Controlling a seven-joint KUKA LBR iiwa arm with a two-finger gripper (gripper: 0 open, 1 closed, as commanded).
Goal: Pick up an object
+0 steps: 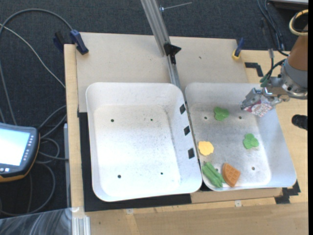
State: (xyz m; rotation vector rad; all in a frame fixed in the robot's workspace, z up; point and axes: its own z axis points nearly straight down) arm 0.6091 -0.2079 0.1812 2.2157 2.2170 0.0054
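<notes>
My gripper [257, 105] hangs over the far right part of the right bin [274, 151], close to its back rim. A small pink-and-white object [263, 109] sits between its fingers, and the gripper is shut on it. On the bin floor lie a green piece [221, 114] left of the gripper, another green piece [251, 141] below it, a yellow piece [206, 148], a long green piece [212, 174] and an orange waffle-like piece [231, 175] at the front.
The left bin [105, 131] stands beside the right one, with a raised divider [186, 126] between them. A metal pole [156, 23] slants in from the top. Clamps [78, 40] sit on the bench's back edge.
</notes>
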